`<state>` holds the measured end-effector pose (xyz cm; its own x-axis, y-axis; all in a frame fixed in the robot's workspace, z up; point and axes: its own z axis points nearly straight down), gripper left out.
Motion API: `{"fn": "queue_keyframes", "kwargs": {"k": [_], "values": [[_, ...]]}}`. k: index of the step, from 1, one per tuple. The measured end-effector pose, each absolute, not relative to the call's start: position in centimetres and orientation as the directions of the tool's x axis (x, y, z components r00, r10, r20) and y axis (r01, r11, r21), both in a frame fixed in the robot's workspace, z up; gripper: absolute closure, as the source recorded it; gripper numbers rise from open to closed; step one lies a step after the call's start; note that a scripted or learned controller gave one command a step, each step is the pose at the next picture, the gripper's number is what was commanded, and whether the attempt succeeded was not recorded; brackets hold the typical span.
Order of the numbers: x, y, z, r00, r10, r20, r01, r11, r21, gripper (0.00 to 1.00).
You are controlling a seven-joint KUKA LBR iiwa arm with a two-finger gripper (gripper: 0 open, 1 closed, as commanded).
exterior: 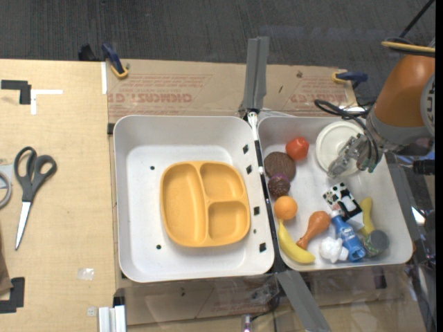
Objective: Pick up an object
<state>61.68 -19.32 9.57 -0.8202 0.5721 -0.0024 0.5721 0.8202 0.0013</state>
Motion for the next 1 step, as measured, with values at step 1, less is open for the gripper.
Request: {"fn": "queue_keyframes", "kwargs": {"k": [1], "values": [[65.28,-11.93,9.34,-0.756,0.654,-0.005,0.654,0.756,0.002,1.0]]}}
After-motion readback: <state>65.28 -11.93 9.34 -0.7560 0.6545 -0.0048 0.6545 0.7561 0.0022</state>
